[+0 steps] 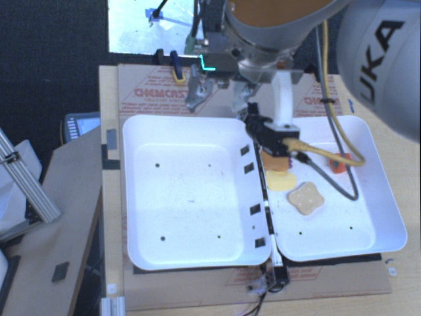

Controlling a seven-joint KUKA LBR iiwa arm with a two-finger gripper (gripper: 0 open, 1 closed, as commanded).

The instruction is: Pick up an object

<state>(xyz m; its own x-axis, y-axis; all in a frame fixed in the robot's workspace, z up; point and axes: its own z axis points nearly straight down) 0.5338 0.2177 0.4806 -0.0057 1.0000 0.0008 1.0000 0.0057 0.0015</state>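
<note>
Tan square pad (306,198) lying flat, corners diagonal.

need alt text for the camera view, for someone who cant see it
A grey KUKA arm reaches from the right over two shallow white bins. The right bin holds a tan square piece, a yellow piece and a small orange object; the left bin lies beside it.

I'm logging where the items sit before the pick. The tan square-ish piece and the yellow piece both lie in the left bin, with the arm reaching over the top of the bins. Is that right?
Not quite: the tan square-ish piece and the yellow piece lie in the right bin, not the left bin. The camera view shows it. The arm does reach over the top of the bins.
</note>
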